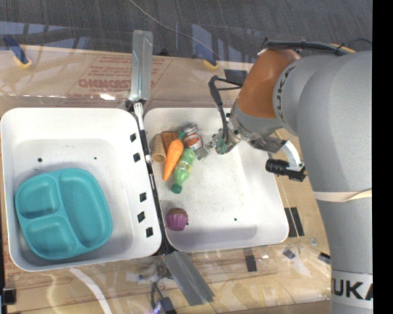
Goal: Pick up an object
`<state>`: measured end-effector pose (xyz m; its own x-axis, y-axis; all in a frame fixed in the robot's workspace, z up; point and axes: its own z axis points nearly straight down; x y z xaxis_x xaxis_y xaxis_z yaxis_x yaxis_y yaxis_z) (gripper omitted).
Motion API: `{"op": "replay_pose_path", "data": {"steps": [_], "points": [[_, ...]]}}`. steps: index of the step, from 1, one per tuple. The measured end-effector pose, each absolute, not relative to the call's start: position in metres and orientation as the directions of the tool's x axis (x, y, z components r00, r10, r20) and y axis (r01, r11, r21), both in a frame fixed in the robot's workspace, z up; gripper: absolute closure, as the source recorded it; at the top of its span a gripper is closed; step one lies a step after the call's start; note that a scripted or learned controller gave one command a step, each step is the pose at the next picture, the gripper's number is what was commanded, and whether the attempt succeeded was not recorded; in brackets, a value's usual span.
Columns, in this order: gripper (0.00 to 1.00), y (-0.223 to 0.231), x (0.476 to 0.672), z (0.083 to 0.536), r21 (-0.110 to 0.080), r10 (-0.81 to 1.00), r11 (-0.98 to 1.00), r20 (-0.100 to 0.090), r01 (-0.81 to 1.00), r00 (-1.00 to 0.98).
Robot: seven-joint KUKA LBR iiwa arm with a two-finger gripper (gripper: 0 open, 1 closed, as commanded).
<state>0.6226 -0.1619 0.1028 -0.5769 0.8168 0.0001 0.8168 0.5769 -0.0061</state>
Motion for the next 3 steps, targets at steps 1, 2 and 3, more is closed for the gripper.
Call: {"op": "replay_pose_path", "data": {"steps": [1,2,3], "points": [[1.0,-0.079,0.653,0.195,0.005,0.964,0.267,0.0,0.964,-0.267],[1.0,-0.051,0.567,0.191,-0.005,1.0,0.023,0.001,1.0,-0.023],[1.0,-0.019,0.643,0.25,-0.001,0.926,-0.378,0.0,0.926,0.378]]}}
